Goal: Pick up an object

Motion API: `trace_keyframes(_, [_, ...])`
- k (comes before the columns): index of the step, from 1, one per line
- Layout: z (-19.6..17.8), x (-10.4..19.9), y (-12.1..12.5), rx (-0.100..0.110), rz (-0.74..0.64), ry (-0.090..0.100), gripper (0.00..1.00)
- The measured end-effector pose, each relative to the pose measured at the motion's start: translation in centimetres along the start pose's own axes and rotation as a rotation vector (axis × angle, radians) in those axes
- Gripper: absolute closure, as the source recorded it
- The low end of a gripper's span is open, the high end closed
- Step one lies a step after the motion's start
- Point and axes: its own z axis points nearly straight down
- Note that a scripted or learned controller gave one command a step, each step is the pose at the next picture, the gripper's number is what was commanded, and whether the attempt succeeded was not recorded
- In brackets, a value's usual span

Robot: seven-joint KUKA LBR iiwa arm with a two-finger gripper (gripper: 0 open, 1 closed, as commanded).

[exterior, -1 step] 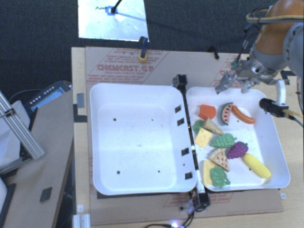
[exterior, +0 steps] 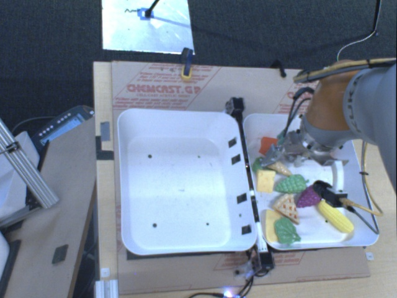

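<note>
Far to the gripper's left, the shallow white plastic bin [exterior: 180,179] on the bench's left half shows its bare floor. Just left of the gripper, a black clip-studded divider strip [exterior: 245,172] runs where the two bins meet. The grey KUKA arm with its orange band [exterior: 347,104] reaches in from the right, its two-finger gripper [exterior: 277,157] lowered into the second shallow white bin [exterior: 356,228], close to the bin's left wall. Whether the gripper is spread or closed cannot be told, as the tips are lost among the toys. An orange-red block [exterior: 268,144] lies just behind the gripper; a pale yellow cube [exterior: 266,180] sits just in front of it. A small cream cone [exterior: 280,168] lies right at the tips. Nearer the camera, a green leafy toy [exterior: 291,183], a waffle-patterned triangular wedge [exterior: 286,207] and a second green leafy piece [exterior: 286,230] follow. To the gripper's right and forward, a purple grape-like toy [exterior: 308,197] lies beside a yellow plastic corn cob [exterior: 335,216].
</note>
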Motion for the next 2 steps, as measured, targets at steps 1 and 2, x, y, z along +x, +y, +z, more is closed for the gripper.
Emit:
trace_keyframes(1, [0.9,0.7,7.6,-0.02,-0.005,-0.004,0.0])
trace_keyframes(2, [-0.3,0.6,7.4,-0.019,-0.005,-0.004,1.0])
